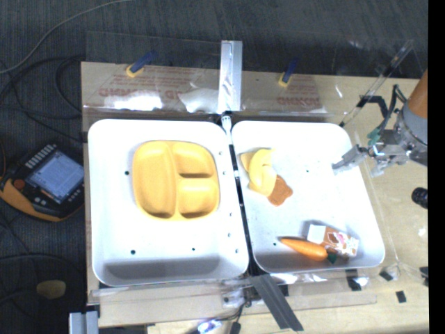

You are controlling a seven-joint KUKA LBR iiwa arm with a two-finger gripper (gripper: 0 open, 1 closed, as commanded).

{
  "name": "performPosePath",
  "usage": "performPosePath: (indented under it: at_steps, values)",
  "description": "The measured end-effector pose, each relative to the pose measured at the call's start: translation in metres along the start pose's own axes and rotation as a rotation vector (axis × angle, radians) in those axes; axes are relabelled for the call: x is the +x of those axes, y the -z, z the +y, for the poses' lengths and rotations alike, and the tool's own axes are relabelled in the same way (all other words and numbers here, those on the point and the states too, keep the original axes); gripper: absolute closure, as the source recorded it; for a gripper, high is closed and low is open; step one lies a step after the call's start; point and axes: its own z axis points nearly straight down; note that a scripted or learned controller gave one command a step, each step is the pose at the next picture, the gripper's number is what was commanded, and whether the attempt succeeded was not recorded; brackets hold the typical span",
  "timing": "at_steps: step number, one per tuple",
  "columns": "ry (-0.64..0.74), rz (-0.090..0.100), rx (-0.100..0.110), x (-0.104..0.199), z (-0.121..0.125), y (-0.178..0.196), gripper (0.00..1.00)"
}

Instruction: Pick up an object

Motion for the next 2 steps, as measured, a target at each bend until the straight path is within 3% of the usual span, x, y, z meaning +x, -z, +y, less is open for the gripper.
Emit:
performPosePath:
  at_steps: [1, 2]
  values:
    - [0.205, -0.001, 0.000, 0.069, 0.069, -0.072, 0.00]
    - [0.295, -0.007, -0.006, 0.095, 0.123, -0.147, 0.00]
